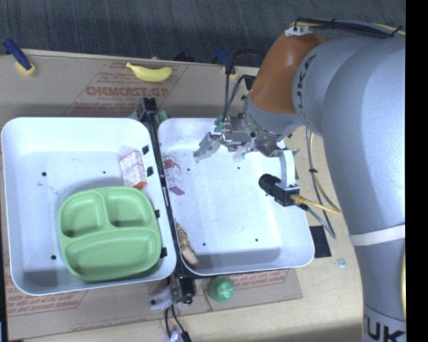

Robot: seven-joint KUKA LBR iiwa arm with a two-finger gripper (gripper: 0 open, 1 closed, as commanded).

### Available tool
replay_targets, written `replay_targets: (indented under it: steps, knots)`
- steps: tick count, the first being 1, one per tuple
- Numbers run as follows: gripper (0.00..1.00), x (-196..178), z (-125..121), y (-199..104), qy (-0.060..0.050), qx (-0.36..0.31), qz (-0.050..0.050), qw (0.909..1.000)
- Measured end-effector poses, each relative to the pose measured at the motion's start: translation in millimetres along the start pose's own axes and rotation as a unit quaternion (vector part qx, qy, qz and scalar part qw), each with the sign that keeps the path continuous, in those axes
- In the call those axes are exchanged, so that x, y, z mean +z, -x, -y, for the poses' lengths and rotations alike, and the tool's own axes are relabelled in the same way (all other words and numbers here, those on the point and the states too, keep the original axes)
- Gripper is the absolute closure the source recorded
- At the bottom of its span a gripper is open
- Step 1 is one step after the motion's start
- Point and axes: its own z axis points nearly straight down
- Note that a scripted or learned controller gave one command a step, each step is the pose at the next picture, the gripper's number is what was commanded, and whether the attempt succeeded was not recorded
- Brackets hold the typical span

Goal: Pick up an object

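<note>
My gripper [221,143] hangs over the far part of the right bin [271,251], below the arm's orange band. A small pink and red packet [173,175] lies against that bin's left wall, to the left of the gripper and apart from it. A tan object [185,249] rests in the bin's near left corner. In the left bin [28,155] a green divided plate [111,231] fills the near half. A small red and white carton [133,169] stands just beyond the plate.
A yellow banana [150,70] lies on the cardboard behind the bins. A green ball [221,288] sits on the cardboard in front of the right bin. Blue clamps [18,56] hold the board's far edge. The grey arm covers the bench's right side.
</note>
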Motion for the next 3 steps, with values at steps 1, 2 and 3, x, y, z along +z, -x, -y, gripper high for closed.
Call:
replay_targets:
  steps: [1, 2, 3]
  knots:
    - [1.00, -10.4, -0.6, -1.0, 0.000, -0.002, -0.001, 1.0000]
    - [0.00, -10.3, -0.5, -1.0, 0.000, -0.002, -0.001, 1.0000]
    - [1.00, -20.5, -1.0, -1.4, 0.000, -0.004, -0.001, 1.0000]
